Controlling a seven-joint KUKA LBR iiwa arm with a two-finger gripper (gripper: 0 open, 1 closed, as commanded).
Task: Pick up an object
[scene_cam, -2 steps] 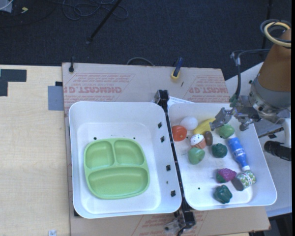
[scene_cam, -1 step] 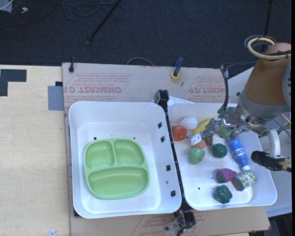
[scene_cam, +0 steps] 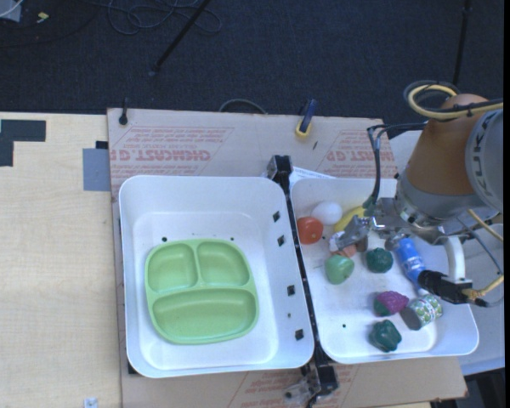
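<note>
We judge the gripper (scene_cam: 350, 238), low in the right bin (scene_cam: 459, 340) among the toys, is reaching; whether it is parted or pinched we cannot tell, so next it must close and lift.

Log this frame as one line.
phase: reach | gripper: low in right bin, among toys | grasp: unclear | nearest: light green object | left bin: green plate

Small toys (scene_cam: 339, 269) scattered loose in right white bin (scene_cam: 459, 347)
</note>
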